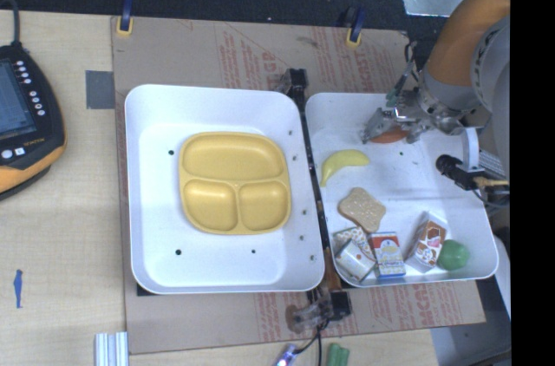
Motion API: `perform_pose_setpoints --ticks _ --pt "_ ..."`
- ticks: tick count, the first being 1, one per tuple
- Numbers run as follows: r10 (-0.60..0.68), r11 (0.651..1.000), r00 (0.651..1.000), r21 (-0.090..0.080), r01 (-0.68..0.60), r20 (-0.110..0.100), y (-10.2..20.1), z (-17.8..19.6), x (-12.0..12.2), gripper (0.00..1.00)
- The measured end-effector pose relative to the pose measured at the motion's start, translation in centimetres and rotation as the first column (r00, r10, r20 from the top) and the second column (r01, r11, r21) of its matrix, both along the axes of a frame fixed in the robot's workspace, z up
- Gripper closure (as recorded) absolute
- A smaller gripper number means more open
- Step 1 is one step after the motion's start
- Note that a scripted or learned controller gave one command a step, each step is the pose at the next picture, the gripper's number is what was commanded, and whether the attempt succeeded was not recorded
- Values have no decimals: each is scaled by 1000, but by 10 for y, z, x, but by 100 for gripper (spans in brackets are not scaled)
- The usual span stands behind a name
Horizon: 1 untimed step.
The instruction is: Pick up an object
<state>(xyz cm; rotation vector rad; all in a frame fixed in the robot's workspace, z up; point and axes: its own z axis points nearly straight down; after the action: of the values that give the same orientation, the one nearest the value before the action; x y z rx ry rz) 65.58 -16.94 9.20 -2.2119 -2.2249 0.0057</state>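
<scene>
My gripper (392, 123) is low over the far part of the right bin (486, 225), reaching in from the right. A small orange-red object (393, 136) lies directly under it, partly hidden by the gripper body. A yellow banana (344, 163) lies just in front and to the left of the gripper. Further forward are a slice of bread (362, 208), three small cartons (388, 254) and a green ball (453, 254).
The left bin (156, 260) holds a yellow divided plate (234, 182). A black and orange teach pendant (22, 117) lies at the bench's left edge. Clamps (353, 24) sit on the far edge of the cardboard. A black cable part (460, 172) juts over the right bin's right side.
</scene>
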Motion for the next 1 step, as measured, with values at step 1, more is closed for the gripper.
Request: perform_pose_setpoints --ticks 1 --pt "-4 1000 1000 -1 4 5 -43 46 -17 0"
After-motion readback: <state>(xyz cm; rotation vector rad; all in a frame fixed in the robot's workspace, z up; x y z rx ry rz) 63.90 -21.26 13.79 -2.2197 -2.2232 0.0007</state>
